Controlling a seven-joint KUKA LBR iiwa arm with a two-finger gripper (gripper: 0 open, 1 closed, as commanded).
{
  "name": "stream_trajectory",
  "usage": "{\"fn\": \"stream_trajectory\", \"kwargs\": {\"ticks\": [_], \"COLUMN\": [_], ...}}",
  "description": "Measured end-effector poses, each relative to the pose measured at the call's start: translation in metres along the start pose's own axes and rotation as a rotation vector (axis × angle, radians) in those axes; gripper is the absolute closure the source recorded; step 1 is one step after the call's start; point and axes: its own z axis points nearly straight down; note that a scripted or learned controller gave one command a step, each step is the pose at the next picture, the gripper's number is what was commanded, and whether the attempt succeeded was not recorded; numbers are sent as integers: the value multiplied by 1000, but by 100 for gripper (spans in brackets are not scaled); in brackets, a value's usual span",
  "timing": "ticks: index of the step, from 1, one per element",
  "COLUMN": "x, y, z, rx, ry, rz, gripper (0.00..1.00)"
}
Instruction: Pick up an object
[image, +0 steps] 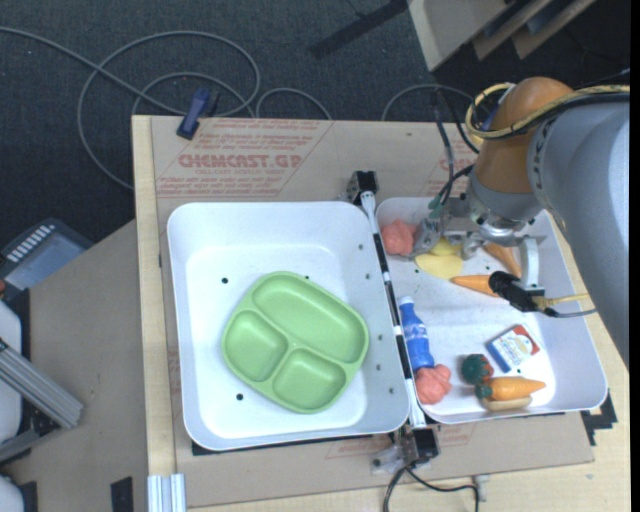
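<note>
The yellow banana-like piece (440, 263) in the right bin (585, 385) looks like the likeliest target, since the end effector (447, 238) sits right over its upper edge; whether the two touch cannot be told. It lies flat on the bin floor near the far left corner, just beside a pink lumpy toy (398, 238) and touching or nearly touching an orange carrot (473, 284). Nothing can be seen lifted, so I judge the pick as not yet made: the arm is low over the pile, at the reach or descent step, and closing, lifting and clearing the bin are all left to do. Whether the end effector is spread or closed I cannot tell, as the wrist hides it from above

Nearer the front of the same bin lie a blue tube (414, 340) against the dividing wall, a second pink toy (433, 384), a small dark green and red piece (476, 369), another carrot (512, 388) and a small white packet (513, 346). The left bin (190, 300) carries a green divided tray (295, 342), well apart from the arm. Both bins rest on the bench (250, 155)
</note>
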Motion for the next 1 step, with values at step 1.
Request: {"fn": "stream_trajectory", "kwargs": {"ticks": [1], "x": [1], "y": [-23], "z": [0], "rx": [-2], "ry": [7], "rz": [-2], "gripper": [0]}}
